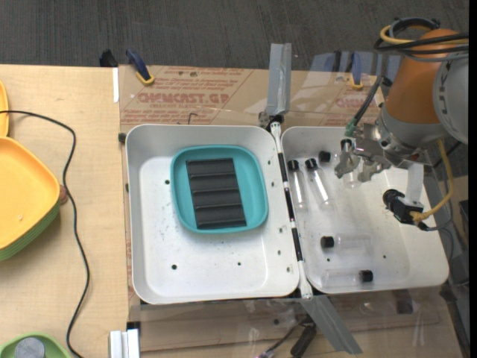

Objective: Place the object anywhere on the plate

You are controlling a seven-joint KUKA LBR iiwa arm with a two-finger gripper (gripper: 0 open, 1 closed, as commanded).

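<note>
Gripper [356, 168] hangs over the upper part of the right bin [417, 274]; fingers look slightly apart w/ nothing visible between them, so no grasp as far as can be seen. Teal plate [257, 192] sits in the left bin [149, 252], w/ a dark ribbed insert [216, 192] in its middle.

Candidate objects are clear vials w/ black caps: two lie side by side near the bins' shared wall, vial A [295, 181] and vial B [317, 183], just left of the gripper; another vial [346, 241] lies mid-bin and one more [346, 277] near the front wall.

Risks, imo:
- Clear, round tubes prob roll or squirt out as fingers close.
- A & B are close; closing on one may knock the other.
- Carry over the divider could drop it if grip is off-centre.
- Ribbed insert may let it roll on release.
</note>
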